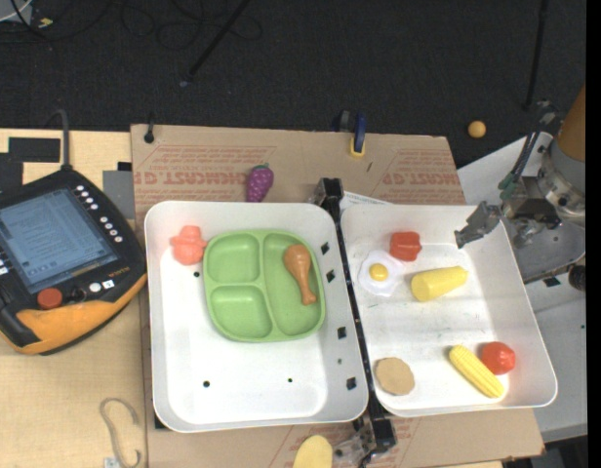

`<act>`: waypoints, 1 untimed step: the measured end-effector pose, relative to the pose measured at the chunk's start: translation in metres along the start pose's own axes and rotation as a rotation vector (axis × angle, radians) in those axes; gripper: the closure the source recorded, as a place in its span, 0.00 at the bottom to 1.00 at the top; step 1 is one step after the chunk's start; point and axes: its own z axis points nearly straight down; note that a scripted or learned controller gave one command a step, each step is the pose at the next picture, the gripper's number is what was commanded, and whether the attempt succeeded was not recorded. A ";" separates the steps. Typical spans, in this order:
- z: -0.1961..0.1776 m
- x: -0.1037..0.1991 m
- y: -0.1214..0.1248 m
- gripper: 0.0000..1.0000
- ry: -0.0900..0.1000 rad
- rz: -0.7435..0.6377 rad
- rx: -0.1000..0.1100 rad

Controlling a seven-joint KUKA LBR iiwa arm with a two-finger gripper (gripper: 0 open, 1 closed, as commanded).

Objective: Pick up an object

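Cardboard covers the bench under two white bins, and the fingers (473,230), whose spread I cannot tell, hover near the red pepper (405,246), which looks rounded enough to squirt free.

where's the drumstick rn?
The drumstick lies in the upper right compartment of the green divided plate, in the left bin, close to the divider between the two bins.

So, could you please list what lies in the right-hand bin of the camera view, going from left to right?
Fried egg → brown cookie → red pepper → yellow corn piece → yellow banana → red tomato.
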 end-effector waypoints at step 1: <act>0.045 0.007 -0.002 0.00 0.001 -0.001 0.005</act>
